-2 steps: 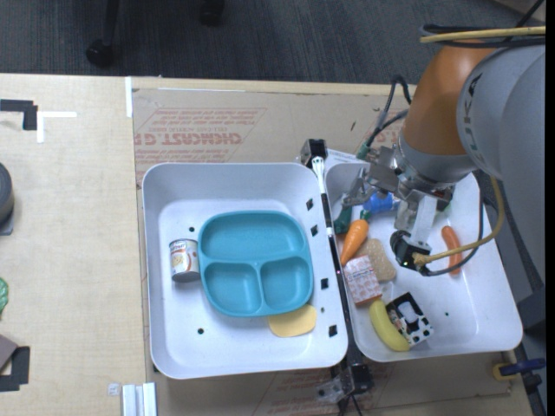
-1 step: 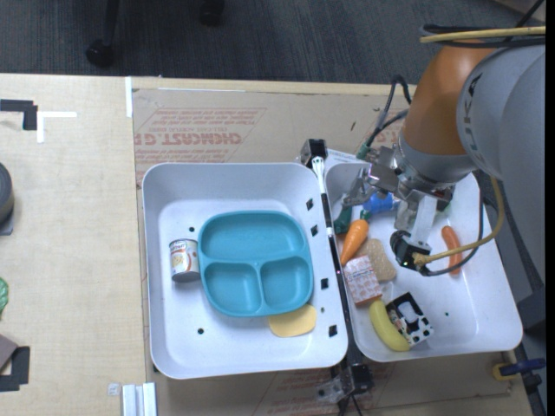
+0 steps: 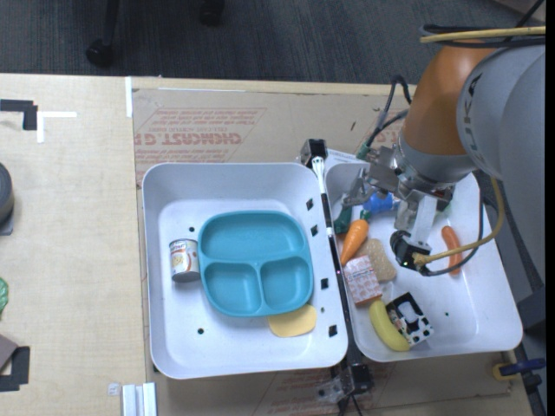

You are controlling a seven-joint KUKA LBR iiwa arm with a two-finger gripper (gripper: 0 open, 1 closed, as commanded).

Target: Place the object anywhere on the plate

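The gripper (image 3: 375,199) hangs over the right bin (image 3: 486,306); whether it grips anything cannot be told. It should pinch one item squarely, say the carrot (image 3: 352,238) at its seven o'clock, then carry it to the blue plate (image 3: 257,263) at nine o'clock

Smooth matt turquoise plastic plate (image 3: 256,263), glossy white plastic bins (image 3: 165,319), printed brown cardboard (image 3: 217,128) underneath

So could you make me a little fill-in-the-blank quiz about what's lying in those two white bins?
1. The turquoise plastic plate with three compartments lies in the ____ bin.
2. The small tin can stands just ____ of that plate.
3. The yellow banana lies in the same bin as the ____ carrot.
4. The flat pale yellow piece peeks out at the plate's ____ edge.

Missing words: left; left; orange; bottom
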